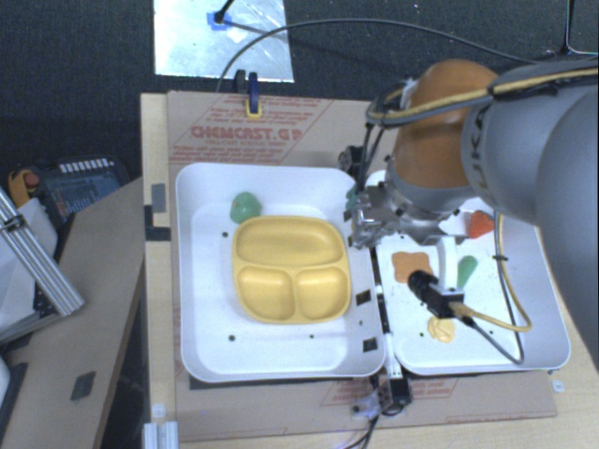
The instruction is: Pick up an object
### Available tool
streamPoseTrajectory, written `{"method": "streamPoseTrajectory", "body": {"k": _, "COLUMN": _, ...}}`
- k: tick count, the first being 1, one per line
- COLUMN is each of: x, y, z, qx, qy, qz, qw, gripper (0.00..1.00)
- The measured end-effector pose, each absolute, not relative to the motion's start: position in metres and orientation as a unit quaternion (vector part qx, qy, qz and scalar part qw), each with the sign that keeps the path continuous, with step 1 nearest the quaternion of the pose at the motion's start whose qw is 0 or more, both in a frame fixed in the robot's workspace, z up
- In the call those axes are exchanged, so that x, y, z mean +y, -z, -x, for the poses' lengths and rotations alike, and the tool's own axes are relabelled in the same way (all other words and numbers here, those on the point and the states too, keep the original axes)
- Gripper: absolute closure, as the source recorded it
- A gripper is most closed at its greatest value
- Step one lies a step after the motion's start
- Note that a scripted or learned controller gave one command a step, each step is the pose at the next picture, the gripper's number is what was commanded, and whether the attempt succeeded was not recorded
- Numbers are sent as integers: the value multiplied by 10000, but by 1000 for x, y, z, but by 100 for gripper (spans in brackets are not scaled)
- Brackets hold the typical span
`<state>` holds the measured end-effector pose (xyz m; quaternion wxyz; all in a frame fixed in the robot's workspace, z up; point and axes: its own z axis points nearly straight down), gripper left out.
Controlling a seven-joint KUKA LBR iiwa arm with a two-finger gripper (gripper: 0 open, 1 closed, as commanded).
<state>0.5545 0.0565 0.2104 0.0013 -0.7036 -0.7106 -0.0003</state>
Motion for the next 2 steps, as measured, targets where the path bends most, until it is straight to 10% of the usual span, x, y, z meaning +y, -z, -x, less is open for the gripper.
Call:
{"method": "streamPoseTrajectory", "body": {"k": 1, "x": 104, "y": -205, "z": -541, "qx": -7103, "qy": 4, "qz": 7039, "qw": 7, "gripper": 100}}
{"method": "streamPoseTrajectory", "body": {"k": 2, "x": 101, "y": -206, "z": -541, "qx": -7083, "qy": 3, "qz": 7059, "qw": 0, "gripper": 0}}
